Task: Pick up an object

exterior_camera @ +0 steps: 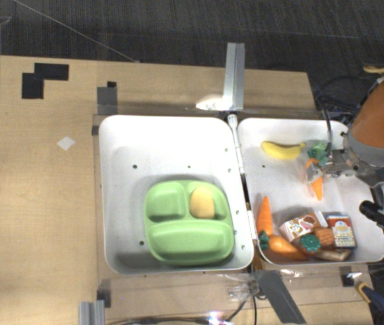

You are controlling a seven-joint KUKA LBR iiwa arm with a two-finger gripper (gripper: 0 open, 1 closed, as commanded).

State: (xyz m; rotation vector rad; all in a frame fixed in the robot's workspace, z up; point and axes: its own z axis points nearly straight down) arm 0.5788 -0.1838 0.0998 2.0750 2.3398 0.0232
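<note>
My gripper point(324, 166) is low over the upper right part of the right bin point(361, 202), at the end of the grey arm with the orange band point(380, 122). A small orange carrot with a green top point(317, 187) lies right at the gripper, its upper part partly covered by the gripper's dark parts. Whether the carrot is gripped or only beside the gripper cannot be told. A yellow banana point(281, 150) lies just left of the gripper, near the bin's far wall.
At the right bin's near edge lie two larger carrots point(265, 217), small food boxes point(341, 230) and a brown item in a heap. The left bin point(120, 181) holds a green divided plate point(178, 239) with a yellow round fruit point(203, 202) in its upper right compartment.
</note>
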